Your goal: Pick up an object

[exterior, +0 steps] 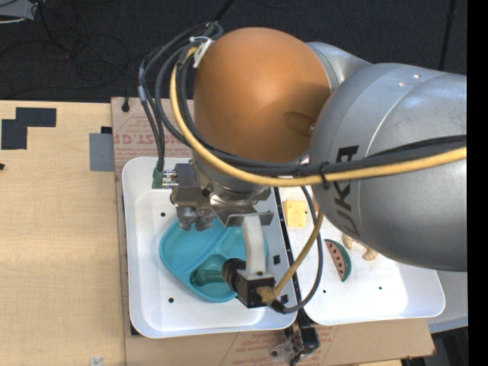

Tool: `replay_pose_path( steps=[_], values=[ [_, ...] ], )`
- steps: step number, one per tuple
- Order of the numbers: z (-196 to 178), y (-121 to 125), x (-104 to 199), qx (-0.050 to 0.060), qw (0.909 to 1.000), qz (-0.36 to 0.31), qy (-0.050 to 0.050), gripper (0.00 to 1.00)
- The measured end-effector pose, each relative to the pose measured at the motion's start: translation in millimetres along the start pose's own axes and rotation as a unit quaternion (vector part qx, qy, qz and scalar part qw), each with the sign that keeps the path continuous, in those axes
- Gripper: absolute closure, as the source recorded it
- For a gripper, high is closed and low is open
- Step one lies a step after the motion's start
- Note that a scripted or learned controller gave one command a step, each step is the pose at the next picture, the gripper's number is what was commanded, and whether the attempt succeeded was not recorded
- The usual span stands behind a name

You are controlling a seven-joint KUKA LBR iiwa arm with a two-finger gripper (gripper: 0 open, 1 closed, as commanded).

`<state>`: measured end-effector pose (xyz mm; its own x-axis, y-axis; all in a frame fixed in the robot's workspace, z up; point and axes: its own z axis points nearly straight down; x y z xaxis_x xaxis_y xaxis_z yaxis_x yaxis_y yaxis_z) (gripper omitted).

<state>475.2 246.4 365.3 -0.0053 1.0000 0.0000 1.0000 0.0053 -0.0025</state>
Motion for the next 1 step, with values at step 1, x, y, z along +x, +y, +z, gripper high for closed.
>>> replay_pose_path(
  steps=[1],
  values=[
    [-33.8, 0.9, -3.6, -0.001, 1.0, 0.002, 0.0, 1.0]
  ],
)
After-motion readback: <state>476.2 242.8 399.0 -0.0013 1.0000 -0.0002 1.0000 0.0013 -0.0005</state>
